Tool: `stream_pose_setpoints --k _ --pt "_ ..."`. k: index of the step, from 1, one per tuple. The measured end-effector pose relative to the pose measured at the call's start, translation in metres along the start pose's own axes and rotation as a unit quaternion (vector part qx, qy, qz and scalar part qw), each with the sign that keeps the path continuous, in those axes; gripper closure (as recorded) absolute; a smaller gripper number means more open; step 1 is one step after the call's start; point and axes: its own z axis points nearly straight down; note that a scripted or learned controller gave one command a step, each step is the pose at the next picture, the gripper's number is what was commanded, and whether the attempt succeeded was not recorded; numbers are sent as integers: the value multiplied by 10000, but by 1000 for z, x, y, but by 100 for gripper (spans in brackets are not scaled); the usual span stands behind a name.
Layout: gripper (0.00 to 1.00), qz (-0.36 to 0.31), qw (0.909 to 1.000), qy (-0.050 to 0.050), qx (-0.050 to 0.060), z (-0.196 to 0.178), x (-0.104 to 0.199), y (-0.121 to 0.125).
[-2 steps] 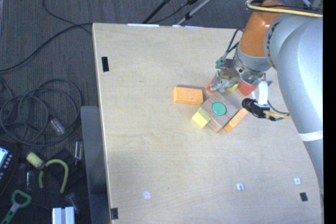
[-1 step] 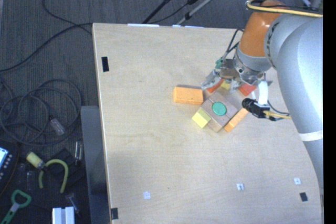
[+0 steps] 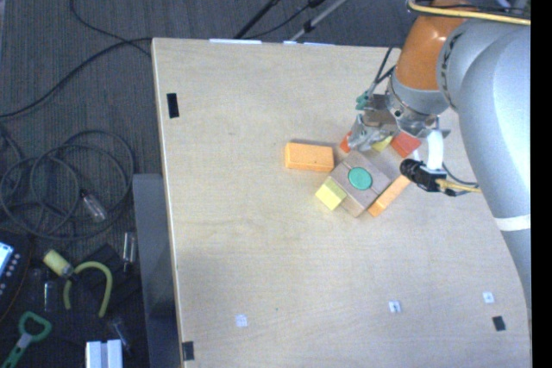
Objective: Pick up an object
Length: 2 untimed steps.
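While the arm (image 3: 483, 99) leans in from the right, we judge the pick as not done: nothing is lifted, every piece sits flat on the bench (image 3: 259, 271). We see the claw (image 3: 373, 132) low over the back edge of the cluster, close to or touching a small yellow bit (image 3: 380, 144) and a red piece (image 3: 404, 144). We can't tell its state — the wrist hides the tips, so clenched or released is unknown, and no object shows as gripped. Left to do, as we read it: secure one piece, raise it clear.

Candidates, largest first:
- grey block (image 3: 360, 185) with a green disc (image 3: 360, 179) on top, sits just in front of the claw, middle of the cluster
- orange block (image 3: 309, 157), rectangular, lies to the left, slightly apart from the rest
- orange bar (image 3: 390, 195), thin, leans against the grey block's right side
- yellow cube (image 3: 329, 196), touching the grey block's left corner

Pieces are packed tight, so we expect a clean grab to be awkward.
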Motion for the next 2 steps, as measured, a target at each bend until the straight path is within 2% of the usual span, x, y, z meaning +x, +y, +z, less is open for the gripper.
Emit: stream_pose_setpoints --k 1,2 --pt "0 0 10000 -2 1 0 0 0" --pt "100 0 10000 -3 7 -9 0 0"
